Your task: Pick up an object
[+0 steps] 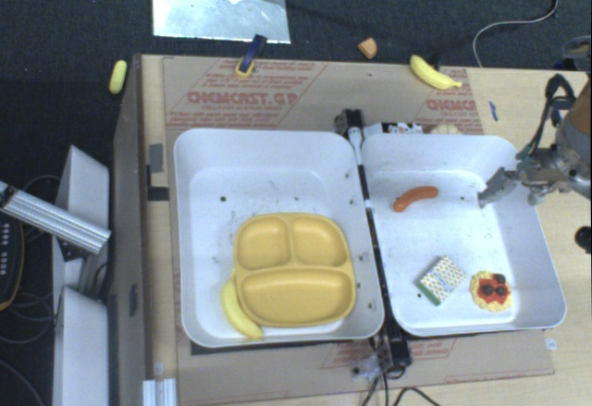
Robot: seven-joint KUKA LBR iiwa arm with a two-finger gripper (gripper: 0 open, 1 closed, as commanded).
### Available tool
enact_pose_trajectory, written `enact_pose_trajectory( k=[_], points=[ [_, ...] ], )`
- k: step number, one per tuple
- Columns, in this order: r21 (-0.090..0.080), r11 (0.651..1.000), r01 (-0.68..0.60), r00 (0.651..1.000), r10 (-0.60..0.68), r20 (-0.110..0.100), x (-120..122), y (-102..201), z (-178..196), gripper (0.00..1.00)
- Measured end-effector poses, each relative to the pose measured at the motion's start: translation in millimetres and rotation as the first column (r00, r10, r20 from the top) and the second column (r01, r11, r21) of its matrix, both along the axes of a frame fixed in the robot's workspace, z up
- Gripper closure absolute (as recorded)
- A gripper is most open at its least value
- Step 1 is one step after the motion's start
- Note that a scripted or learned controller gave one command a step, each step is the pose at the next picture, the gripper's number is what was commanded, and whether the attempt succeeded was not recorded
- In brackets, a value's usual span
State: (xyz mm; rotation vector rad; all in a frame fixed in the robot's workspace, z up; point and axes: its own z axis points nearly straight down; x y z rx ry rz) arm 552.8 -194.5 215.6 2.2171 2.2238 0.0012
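- Yellow divided plate (294,267) fills the left bin's (203,164) near half.
- Banana (239,310) touches the plate's left edge.
- Hand (495,189), well right of the plate; grip state unclear.

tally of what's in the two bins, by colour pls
Yellow: 2, the divided tray and the banana beside it, left bin.
Orange: 1, the sausage, right bin.
Mixed colours: 2, the green and white patterned block and the yellow and red pizza slice, right bin.
Total: 5
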Motion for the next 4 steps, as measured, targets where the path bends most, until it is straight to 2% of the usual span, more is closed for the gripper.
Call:
enact_pose_trajectory(
  k=[1,2,3,4],
  points=[
    [0.001,1.000,-0.001,1.000,0.001,-0.002,-23.6,55.7,-66.3,0.00],
    [0.000,1.000,0.000,1.000,0.000,0.000,20.9,83.3,-131.5,0.00],
    [0.000,1.000,-0.002,1.000,0.002,0.001,65.4,88.2,-131.3,0.00],
    [-0.001,1.000,-0.004,1.000,0.004,0.003,66.1,87.8,-120.4,1.00]
  ],
)
